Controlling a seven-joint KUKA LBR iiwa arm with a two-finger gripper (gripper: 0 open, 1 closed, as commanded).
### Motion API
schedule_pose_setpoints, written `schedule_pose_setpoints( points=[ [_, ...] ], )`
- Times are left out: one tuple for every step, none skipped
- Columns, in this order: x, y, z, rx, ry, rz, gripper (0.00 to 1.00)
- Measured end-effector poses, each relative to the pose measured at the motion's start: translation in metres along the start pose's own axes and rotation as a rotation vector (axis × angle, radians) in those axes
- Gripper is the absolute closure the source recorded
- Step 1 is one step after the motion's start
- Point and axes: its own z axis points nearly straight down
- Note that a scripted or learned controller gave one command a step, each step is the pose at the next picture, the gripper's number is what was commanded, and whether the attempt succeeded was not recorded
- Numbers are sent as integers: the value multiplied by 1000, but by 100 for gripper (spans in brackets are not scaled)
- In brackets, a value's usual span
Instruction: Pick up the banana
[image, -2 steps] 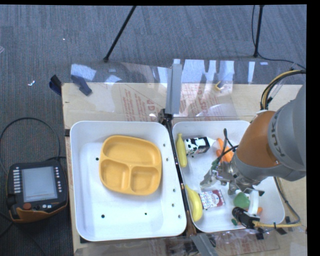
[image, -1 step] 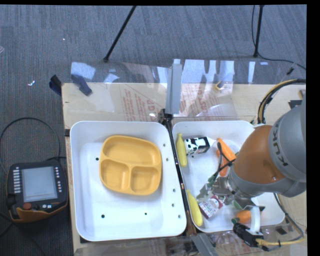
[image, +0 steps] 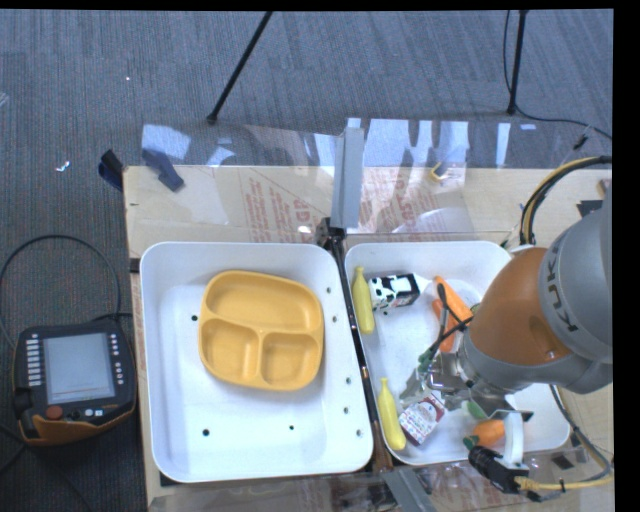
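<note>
Overhead, the arm (image: 555, 310) bends down into the right bin (image: 520, 262), its gripper (image: 436, 380) low over the clutter.

Whether the gripper is spread or closed cannot be told from this angle. Relative to the right bin: one banana (image: 390, 414) lies along its left wall near the front corner, just beside a small red packet (image: 422, 418); a second banana (image: 362, 299) lies farther back along that wall, by a black-and-white toy (image: 393, 291). Left of it sits the other bin (image: 180, 440) holding a yellow divided plate (image: 262, 330), on a wooden bench (image: 230, 205) above grey carpet (image: 60, 120).
</note>
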Motion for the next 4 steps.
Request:
schedule_pose_setpoints(
  points=[
    [77,29,-108,-2,-2,206,100],
    [77,29,-108,-2,-2,206,0],
    [97,15,-178,-3,-4,336,0],
    [95,7,-92,0,-2,239,0]
  ],
)
